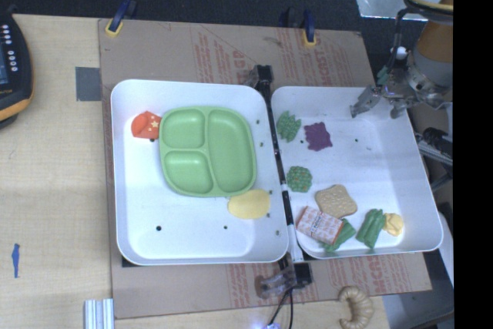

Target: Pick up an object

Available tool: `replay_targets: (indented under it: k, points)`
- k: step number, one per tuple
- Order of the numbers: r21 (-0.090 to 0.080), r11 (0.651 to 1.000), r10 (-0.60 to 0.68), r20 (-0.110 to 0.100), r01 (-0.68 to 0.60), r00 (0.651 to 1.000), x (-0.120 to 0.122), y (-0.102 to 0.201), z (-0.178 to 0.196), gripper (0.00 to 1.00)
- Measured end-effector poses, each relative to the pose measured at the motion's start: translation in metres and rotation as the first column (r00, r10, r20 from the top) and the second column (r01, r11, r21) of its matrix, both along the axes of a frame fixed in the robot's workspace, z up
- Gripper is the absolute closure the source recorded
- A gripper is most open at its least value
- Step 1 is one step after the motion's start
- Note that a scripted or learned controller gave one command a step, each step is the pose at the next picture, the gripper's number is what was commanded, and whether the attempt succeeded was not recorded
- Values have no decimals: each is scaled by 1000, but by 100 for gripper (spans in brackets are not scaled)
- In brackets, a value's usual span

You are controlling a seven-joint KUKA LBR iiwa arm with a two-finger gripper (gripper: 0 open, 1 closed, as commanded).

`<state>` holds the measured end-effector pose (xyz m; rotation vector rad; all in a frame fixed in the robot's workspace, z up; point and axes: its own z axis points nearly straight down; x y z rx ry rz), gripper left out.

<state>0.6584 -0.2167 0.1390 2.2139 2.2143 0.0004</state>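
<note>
Seen from above: two white bins side by side on a cardboard-covered worktop (pixel 69 189), arm (pixel 431 42) reaching in from the right. Gripper (pixel 379 102) poised over the far right corner of the right bin (pixel 385 158), jaws spread wide with nothing between them. Below and to its left, well apart from it, the candidates for picking: a purple piece (pixel 317 135) nearest, a dark green clump (pixel 288 125) by the dividing wall, a second green clump (pixel 299 179) further down, then a tan cracker (pixel 337 200), a red-and-white packet (pixel 318 226), green pods (pixel 371 227) and a small yellow piece (pixel 394 224) crowded along the near edge. In the left bin (pixel 139 227): a green divided tray (pixel 208 150), a red piece (pixel 145 125) touching its upper left side, a yellow lump (pixel 249 204) just beside its lower right corner. Task judged barely begun: nothing lifted, nothing gripped, no object yet under the jaws. Left to do, by the look of it: settle on a target, descend, close, raise. Purple piece likely the shortest reach and lying clear of neighbours; packet and pods overlapping, so probably harder to take cleanly.
</note>
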Motion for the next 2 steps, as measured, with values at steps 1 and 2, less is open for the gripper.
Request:
replay_targets:
  k: [1,2]
  points:
    - [9,1000,4,-12,-4,1000,-86,55,35,0]
    - [10,1000,3,-18,-3,1000,-156,71,23,0]
